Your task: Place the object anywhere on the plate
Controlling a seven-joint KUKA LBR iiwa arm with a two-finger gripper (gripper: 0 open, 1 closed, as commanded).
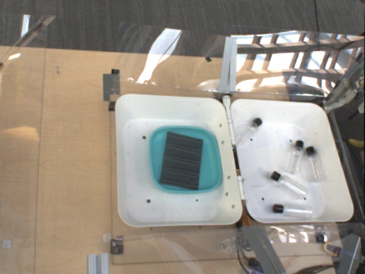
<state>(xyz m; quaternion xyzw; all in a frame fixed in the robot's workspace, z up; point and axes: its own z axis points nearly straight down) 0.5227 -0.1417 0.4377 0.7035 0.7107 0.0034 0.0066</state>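
Observation:
A teal plate rests in the middle of the left white bin. A dark ribbed rectangular block lies flat on the plate, slightly tilted, and covers most of its centre. The right white bin holds several clear vials with black caps, among them one near the top left, a pair at the right and one at the bottom.
The two bins sit side by side on a light wooden bench, split by a narrow divider. A metal frame rises behind the right bin. Cables and brackets lie at the front edge.

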